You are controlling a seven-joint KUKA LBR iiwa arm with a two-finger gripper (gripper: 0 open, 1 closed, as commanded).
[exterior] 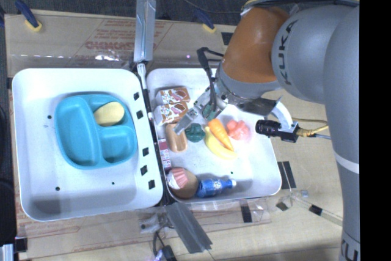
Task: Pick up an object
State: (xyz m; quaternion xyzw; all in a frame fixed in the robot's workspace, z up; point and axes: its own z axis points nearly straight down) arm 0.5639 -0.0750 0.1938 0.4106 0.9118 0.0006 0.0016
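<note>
Gripper (pixel 194 120) low in right bin (pixel 269 163), over the pile of toy food.
Jaw state: cannot tell. Tip sits just above teal object (pixel 195 133), beside carrot (pixel 219 134), banana (pixel 220 148), hot dog bun (pixel 176 139). Blue tray (pixel 79 131) with yellow potato (pixel 109 113) in left bin (pixel 30 131).
</note>
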